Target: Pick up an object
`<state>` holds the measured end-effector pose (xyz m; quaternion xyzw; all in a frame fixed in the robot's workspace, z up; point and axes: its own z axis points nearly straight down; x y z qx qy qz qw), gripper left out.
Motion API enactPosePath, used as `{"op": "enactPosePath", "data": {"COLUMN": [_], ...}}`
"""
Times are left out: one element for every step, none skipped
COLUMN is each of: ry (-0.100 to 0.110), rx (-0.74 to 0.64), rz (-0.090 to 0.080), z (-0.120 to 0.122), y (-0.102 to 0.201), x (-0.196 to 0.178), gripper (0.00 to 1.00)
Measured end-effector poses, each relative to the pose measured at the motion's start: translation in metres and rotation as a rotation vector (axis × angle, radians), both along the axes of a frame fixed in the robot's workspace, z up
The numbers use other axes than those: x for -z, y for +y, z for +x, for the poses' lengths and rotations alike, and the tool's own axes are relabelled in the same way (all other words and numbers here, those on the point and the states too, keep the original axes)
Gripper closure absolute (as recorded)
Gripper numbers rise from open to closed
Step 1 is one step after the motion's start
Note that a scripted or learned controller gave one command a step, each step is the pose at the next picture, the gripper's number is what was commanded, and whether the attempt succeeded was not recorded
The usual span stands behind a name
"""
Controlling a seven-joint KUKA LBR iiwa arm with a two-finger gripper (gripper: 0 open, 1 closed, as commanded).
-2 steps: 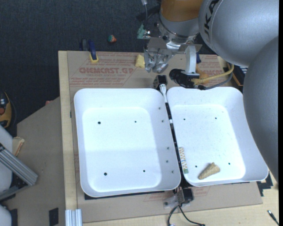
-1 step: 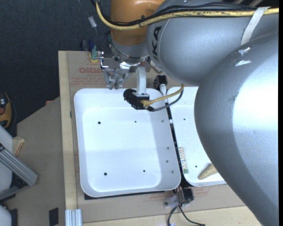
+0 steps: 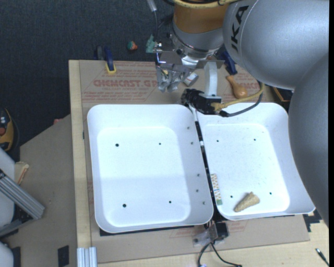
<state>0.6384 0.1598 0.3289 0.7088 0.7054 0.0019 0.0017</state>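
Locating target: tan wedge-shaped piece [image 3: 246, 202] lies in the right bin [image 3: 279, 125], well below and right of my gripper [image 3: 171, 83].
Handling: I judge it light, rigid, tapered.
Hold point: across its thicker end.
Gripper state: I cannot tell.

Two shallow white bins sit side by side on a brown board. The left bin [image 3: 141, 167] shows only small dark dots on its floor. In the right bin [image 3: 250, 156], a small tan, cone-shaped object [image 3: 246, 202] lies near the front edge. The grey arm [image 3: 282, 41] with its orange band [image 3: 195, 15] reaches in from the upper right, and its gripper [image 3: 172, 81] hangs above the board behind the bins, beyond their far rims.
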Motion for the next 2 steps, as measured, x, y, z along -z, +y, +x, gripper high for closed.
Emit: {"op": "enactPosePath", "data": {"ry": [0.015, 0.001], "rx": [-0.011, -0.005], "rz": [0.000, 0.002], "z": [-0.016, -0.019], "y": [0.069, 0.065], "x": [0.073, 0.037], "gripper": [1.00, 1.00]}}
